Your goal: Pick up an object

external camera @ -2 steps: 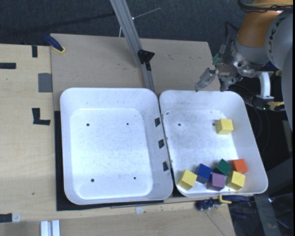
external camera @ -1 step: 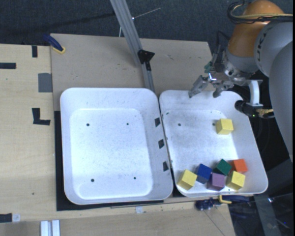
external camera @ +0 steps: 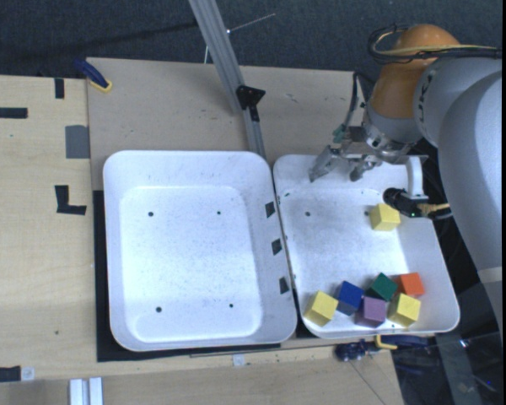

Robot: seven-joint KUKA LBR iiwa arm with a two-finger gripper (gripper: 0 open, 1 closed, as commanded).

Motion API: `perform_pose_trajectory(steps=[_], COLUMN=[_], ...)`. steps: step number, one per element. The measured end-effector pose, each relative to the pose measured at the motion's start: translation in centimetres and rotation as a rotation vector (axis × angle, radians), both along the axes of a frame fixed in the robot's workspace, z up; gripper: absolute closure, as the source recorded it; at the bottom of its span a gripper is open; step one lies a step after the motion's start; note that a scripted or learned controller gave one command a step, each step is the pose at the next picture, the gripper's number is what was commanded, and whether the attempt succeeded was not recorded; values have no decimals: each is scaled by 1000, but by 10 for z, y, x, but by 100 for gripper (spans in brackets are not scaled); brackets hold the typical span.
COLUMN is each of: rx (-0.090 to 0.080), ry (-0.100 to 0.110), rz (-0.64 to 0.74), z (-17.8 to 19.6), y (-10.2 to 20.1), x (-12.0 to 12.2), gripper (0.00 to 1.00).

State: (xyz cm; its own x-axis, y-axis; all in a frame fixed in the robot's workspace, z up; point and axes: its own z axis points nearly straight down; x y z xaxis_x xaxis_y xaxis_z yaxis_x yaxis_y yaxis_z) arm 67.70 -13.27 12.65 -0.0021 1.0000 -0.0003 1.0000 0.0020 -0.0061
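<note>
The arm reached in from the right of the frame, and its fingers [external camera: 344, 166] hung over the upper edge of the right bin [external camera: 320, 251]. The 2 fingers stood spread apart, pointing down and to the left, with nothing between them.

The things to be picked lay in that same bin. 1 yellow cube [external camera: 384, 218] sat alone toward the bin's right side, below and to the right of the fingers and apart from them. The rest were bunched along the bin's lower edge: a yellow block [external camera: 322, 308], a blue block [external camera: 350, 295], a purple block [external camera: 374, 310], a green block [external camera: 384, 286], an orange block [external camera: 411, 284] and another yellow one [external camera: 406, 310], several of them touching. The left bin [external camera: 190, 247] sat just beside the right one on the desk [external camera: 34, 251].

By my reading, this was the approach step: no object had been chosen or touched yet. The next move likely called for carrying the open fingers over 1 target, and the lone yellow cube looked the easier choice, since it stood free of neighbours. The fingers would need to straddle it squarely before descending and closing, as the clustered blocks left little room.
</note>
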Motion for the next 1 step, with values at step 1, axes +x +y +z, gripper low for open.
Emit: perform_pose_trajectory(steps=[1], rx=[0], ry=[-4], rz=[1], z=[14], y=[0], x=[1], gripper=[100])
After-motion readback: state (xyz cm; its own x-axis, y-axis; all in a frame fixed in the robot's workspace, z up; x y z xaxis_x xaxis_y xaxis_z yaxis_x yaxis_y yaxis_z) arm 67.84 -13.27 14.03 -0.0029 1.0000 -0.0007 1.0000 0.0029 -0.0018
